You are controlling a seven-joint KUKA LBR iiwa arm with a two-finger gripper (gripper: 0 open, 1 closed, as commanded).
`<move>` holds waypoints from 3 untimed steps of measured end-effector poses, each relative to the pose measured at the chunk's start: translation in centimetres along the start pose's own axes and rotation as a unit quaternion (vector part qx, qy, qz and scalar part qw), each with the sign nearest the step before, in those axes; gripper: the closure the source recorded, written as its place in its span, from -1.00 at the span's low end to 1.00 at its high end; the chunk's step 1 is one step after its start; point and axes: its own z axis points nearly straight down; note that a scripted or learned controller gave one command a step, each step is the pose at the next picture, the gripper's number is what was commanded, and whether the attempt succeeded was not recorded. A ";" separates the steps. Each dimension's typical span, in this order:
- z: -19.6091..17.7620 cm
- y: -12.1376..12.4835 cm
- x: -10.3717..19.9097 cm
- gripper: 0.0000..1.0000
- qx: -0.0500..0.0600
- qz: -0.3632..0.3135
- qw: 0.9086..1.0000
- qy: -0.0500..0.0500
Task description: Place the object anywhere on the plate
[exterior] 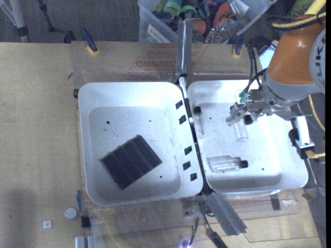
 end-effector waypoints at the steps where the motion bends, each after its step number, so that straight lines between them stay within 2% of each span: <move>1: -4.7 9.4 2.2 1.00 0.000 0.133 0.991 -0.001; 2: -21.3 10.0 13.2 1.00 0.000 0.268 0.964 -0.001; 3: -16.4 10.3 18.4 1.00 0.000 0.561 0.828 0.000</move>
